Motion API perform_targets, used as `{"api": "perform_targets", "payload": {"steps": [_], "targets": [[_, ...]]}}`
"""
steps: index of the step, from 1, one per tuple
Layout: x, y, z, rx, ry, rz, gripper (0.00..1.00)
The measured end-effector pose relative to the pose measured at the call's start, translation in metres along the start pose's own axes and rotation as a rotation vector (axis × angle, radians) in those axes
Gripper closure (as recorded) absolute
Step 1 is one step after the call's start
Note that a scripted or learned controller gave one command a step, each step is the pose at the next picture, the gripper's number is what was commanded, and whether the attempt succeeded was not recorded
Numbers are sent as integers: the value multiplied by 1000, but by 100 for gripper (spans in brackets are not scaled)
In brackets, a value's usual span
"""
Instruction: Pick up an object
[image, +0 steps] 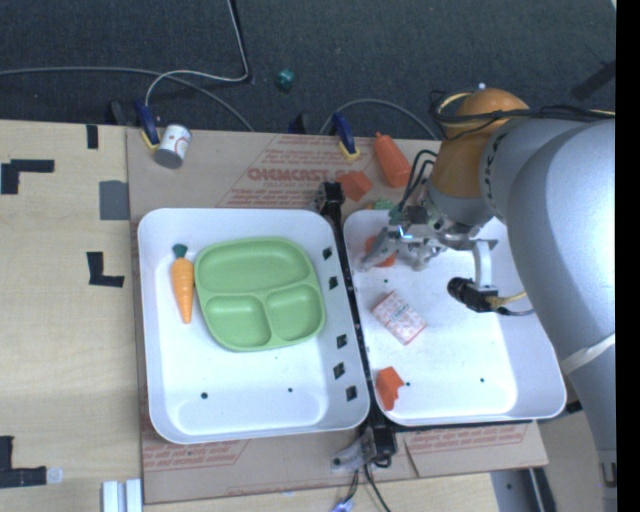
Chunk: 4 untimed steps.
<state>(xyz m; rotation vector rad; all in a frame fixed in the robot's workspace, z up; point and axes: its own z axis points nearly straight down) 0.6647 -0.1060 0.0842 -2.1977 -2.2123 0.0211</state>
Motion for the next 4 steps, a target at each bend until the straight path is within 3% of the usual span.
{"api": "perform_targets", "payload": {"steps": [2, 3, 4], "targets": [[8, 0, 0, -4, -7, 4, 0], [10, 2, 0, -18, -9, 6, 0], [11, 4, -11, -26, -10, 5, 100]]}}
